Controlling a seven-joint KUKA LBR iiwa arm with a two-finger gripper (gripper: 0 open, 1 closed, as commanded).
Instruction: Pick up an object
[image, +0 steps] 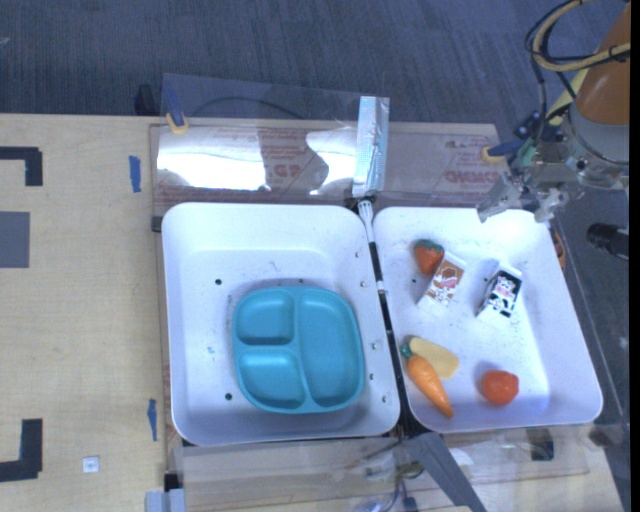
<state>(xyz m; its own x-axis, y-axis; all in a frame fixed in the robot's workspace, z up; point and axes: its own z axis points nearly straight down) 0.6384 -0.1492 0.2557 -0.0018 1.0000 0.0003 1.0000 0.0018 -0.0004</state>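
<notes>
Right bin (570, 400): 1 tomato (499, 386), 1 carrot (428, 382) touching 1 yellow piece (436, 354) near front; mid-bin 2 small cartons (445, 281), (502, 293), 1 strawberry (429, 256). Left bin (190, 300): 1 blue tray (297, 347). Gripper (525, 195) over right bin's far rim, nothing seen held; opening: cannot tell.

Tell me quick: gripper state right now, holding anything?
Gripper: open or closed cannot be told; it sits above the far right corner of the right bin, with nothing visible between its fingers.
</notes>
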